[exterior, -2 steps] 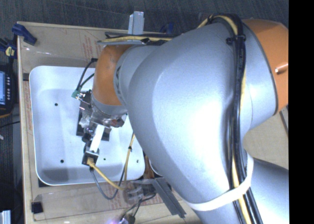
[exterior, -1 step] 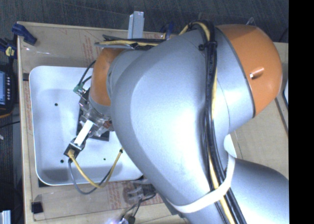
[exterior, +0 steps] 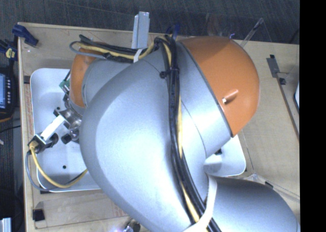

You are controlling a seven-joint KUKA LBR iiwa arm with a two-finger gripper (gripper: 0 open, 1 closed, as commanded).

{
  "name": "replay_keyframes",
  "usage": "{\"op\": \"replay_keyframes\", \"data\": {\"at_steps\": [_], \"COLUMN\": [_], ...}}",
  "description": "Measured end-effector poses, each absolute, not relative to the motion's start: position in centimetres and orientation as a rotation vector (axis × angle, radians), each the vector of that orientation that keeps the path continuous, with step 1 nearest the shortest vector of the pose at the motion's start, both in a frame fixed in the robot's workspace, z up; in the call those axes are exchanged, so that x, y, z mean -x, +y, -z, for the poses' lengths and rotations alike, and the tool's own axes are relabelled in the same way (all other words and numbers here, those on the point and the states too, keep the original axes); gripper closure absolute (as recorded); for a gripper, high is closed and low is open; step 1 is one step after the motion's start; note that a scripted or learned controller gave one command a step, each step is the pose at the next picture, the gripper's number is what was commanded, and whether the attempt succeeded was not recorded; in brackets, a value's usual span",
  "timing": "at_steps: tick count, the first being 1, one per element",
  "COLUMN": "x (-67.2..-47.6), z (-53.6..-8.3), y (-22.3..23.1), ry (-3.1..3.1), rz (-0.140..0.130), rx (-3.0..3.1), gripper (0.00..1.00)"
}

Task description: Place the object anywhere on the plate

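My grey arm with its orange band reaches across from the right and hides most of both bins. Its wrist hangs low over the left white bin. The gripper is at the middle of that bin, mostly covered by the wrist. A small green edge peeks out beside the wrist, and I cannot tell what it belongs to. On the bin floor nearer the front lies a small dark speck.
A corner of the right bin shows under the arm. Bare wooden bench runs along the right. Blue clamps sit at the bench's back left corner, and a grey upright post stands at the back edge.
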State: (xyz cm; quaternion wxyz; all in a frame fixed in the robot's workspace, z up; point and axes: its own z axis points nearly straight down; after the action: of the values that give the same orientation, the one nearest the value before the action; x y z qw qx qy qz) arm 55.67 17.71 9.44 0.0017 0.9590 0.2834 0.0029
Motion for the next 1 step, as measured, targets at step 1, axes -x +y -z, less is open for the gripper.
{"op": "replay_keyframes", "data": {"at_steps": [1], "x": [-55.68], "z": [-21.32], "y": [10.66], "ry": [0.653], "rz": [0.0], "rx": [-3.073], "gripper": [1.0]}}
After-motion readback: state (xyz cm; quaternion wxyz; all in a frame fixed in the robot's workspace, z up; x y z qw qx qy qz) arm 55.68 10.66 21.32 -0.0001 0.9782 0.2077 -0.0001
